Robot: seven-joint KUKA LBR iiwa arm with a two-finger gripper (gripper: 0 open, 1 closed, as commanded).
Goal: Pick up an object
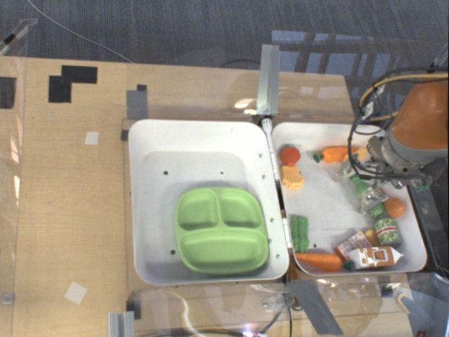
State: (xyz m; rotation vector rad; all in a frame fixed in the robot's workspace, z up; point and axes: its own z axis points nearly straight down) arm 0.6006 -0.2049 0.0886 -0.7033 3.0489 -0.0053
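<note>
Camera view: gripper [370, 196] low in right bin [319, 209] (among toy food).

Pale wooden bench [63, 209] against dark blue-grey carpet [175, 12].

Two shallow white bins sat side by side: the left bin [151, 146] held one green divided plate [222, 229], and the right bin [323, 216] held a scatter of toy foods. Among them were two carrots [319, 261] [335, 154], one red tomato [290, 154], one yellow-orange piece [292, 178], one green vegetable [299, 232], one small carton [376, 257], one can [386, 232] and one orange ball [395, 207]
</note>
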